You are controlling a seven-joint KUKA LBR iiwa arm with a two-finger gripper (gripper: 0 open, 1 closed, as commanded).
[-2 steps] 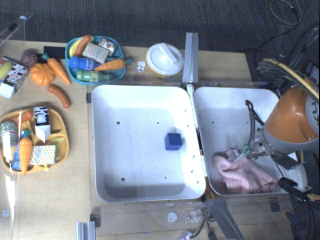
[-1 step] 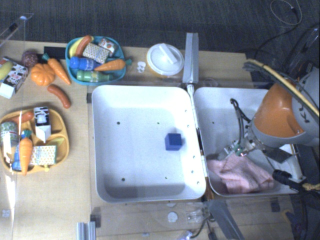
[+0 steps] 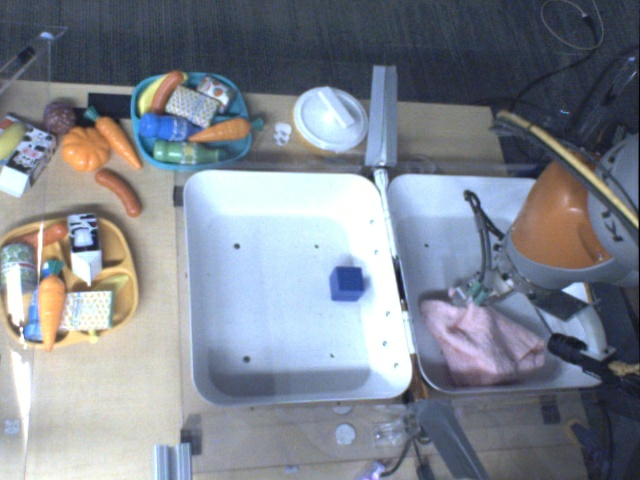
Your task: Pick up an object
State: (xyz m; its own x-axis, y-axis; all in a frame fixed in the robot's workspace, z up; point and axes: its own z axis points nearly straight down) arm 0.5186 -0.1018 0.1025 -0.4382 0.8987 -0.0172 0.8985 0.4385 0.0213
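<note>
Leftmost, a yellow plastic tray of toy food and a blue plastic bowl of toy vegetables sit on the wooden bench, with a loose orange toy pumpkin between them. Next, the left shallow white bin holds a small blue cube near its right wall. Behind the bins rests a round white lid. In the right white bin, a crumpled pink cloth lies at the front. The tool sits at the cloth's upper edge; whether it grips the cloth cannot be told.
</note>
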